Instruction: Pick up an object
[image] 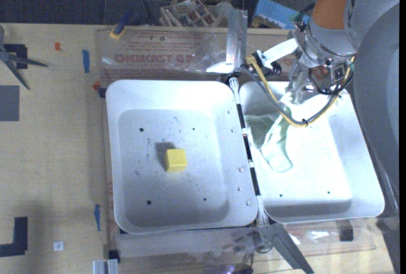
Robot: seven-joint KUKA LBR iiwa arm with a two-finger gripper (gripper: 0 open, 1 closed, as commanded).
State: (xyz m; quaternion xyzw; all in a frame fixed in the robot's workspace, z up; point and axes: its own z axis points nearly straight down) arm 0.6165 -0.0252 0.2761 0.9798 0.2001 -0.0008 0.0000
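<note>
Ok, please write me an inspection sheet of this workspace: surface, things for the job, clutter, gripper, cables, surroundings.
Surface: wooden bench bearing two white bins, left bin and right bin, side by side.
Job's things: yellow block in the left bin; pale green cloth in the right bin.
Clutter: small dark specks on the left bin's floor.
Gripper: gripper over the right bin's far end, just above the cloth; grasp not clear.
Cables: yellow cable looping below the wrist.
Surroundings: scissors at the bench's left edge; boxes and wires behind.

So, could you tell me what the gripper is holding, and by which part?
It cannot be told: the gripper sits at the pale green cloth's upper end.
</note>
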